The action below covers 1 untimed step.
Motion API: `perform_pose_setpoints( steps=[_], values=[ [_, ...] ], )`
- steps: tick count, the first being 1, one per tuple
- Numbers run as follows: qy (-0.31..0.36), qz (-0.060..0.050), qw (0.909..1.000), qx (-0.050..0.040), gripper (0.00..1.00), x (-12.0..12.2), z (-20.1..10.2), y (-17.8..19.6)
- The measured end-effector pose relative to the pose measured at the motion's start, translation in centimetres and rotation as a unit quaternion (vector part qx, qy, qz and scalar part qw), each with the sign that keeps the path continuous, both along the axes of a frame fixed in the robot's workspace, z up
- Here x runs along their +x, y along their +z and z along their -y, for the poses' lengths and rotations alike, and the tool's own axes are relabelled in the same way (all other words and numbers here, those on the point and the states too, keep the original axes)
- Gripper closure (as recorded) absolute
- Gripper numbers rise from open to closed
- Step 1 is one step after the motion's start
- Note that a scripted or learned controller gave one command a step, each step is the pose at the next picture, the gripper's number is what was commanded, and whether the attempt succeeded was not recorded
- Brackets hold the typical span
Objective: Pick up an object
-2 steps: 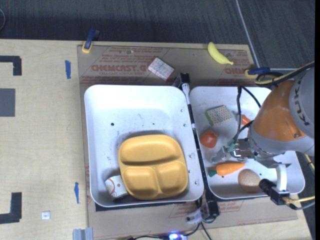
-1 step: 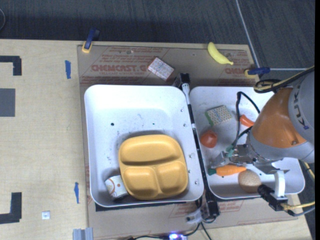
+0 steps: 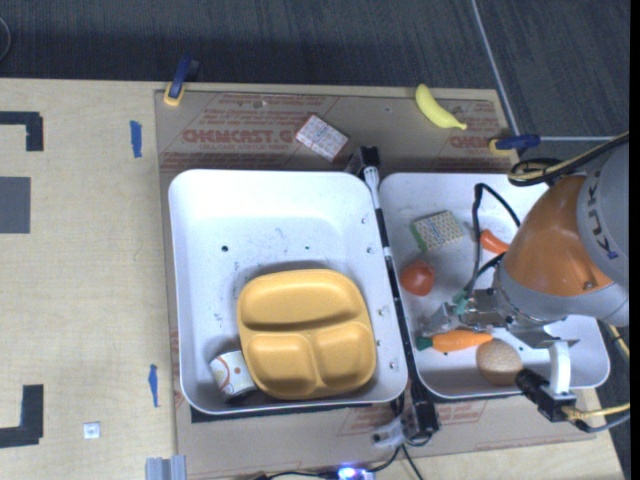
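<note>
yellow tray (image 3: pixel 305 330) near; cardboard (image 3: pixel 230 136) reads "chemcast"

Right bin (image 3: pixel 400 218) held a red ball (image 3: pixel 418 278) near its left wall, a speckled green-grey block (image 3: pixel 440 230) lying tilted toward the back, an orange carrot (image 3: pixel 460 342) lying flat along the front, and a tan, egg-shaped lump (image 3: pixel 498 360) touching the carrot's right end. Left bin (image 3: pixel 200 228) held a yellow divided tray (image 3: pixel 305 330), upside down, and a small white cup (image 3: pixel 230 372) on its side at the tray's front-left corner.
</note>
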<state>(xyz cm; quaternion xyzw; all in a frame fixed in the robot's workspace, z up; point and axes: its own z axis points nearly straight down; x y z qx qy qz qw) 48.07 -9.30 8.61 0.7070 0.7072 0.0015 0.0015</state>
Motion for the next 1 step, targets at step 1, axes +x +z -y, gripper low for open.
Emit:
perform_pose_setpoints(
  steps=[1],
  values=[
    [0.0, 0.002, 1.0, -0.0003, 1.0, 0.12, -0.02, 1.01]
  ],
)
